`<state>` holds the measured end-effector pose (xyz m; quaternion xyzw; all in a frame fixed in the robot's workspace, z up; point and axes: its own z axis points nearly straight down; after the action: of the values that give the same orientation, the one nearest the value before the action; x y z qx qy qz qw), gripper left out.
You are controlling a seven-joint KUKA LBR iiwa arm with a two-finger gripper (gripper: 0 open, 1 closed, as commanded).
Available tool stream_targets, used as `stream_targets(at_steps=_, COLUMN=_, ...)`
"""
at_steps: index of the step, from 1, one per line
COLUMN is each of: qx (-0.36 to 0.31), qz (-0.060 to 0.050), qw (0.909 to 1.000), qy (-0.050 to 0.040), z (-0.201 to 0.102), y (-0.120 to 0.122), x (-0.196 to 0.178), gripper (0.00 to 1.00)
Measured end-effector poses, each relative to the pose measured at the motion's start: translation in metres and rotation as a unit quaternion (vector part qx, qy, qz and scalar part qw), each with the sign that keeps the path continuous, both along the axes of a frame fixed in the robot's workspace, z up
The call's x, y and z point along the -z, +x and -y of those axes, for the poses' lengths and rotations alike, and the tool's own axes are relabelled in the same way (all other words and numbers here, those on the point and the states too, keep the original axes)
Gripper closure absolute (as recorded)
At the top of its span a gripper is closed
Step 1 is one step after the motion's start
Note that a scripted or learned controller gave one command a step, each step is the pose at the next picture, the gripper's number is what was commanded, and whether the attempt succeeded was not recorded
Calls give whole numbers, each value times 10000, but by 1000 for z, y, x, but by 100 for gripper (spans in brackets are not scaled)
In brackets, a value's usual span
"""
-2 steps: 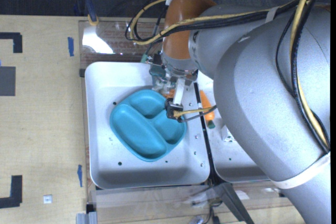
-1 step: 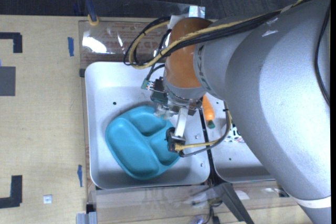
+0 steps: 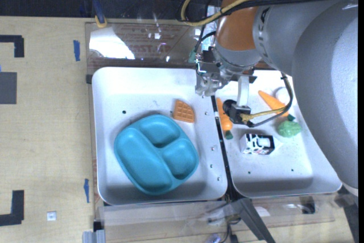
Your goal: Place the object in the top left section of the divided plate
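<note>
White left bin (image 3: pixel 108 88) holds blue divided plate (image 3: pixel 156 152); tool (image 3: pixel 205 87) (grip state indiscernible) hovers nearby.

Bright, even overhead light. Glare whitens the clear panel (image 3: pixel 122 42) behind the bins and the left bin (image 3: pixel 114 88) rim. The plate (image 3: pixel 156 152) casts a soft shadow below itself. The arm (image 3: pixel 318 48), nearest the camera, is blurred; focus is slightly soft overall.
</note>
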<state>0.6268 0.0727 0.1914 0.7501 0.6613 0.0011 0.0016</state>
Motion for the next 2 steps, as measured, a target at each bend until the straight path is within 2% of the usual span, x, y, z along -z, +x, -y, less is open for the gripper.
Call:
stream_targets(at_steps=1, qx=-1673, qz=6, qw=9859, qy=-7, z=32, y=26, x=-33, gripper=100)
stream_targets(at_steps=2, qx=-2789, qz=-24, qw=9603, qy=0, z=42, y=40, x=7, gripper=100)
